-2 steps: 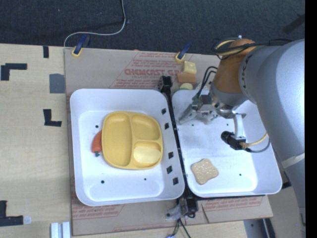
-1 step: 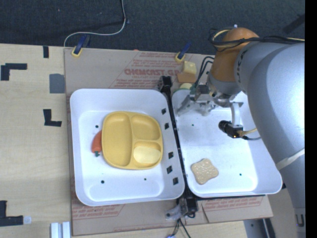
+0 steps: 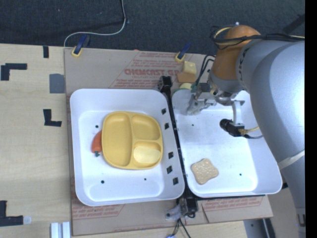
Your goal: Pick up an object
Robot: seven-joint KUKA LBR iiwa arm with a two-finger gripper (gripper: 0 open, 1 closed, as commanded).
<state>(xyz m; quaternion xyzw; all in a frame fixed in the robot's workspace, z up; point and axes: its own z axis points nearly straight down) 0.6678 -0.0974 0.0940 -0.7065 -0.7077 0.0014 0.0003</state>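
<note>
A tan, toast-like slice point(image 3: 204, 171) lies in the right bin point(image 3: 247, 182), toward its front. In the left bin point(image 3: 84, 133) rests a yellow divided plate point(image 3: 131, 139), and a red-orange object point(image 3: 97, 143) peeks out from under its left edge. My gripper point(image 3: 197, 103) hangs over the back left corner of the right bin, well behind the slice. Nothing shows between its fingers.
A black divider point(image 3: 171, 133) with clips runs between the two bins. Small yellow and tan blocks point(image 3: 187, 71) sit on the cardboard behind the right bin. The grey arm and its orange band point(image 3: 233, 48) cover the right bin's back right side.
</note>
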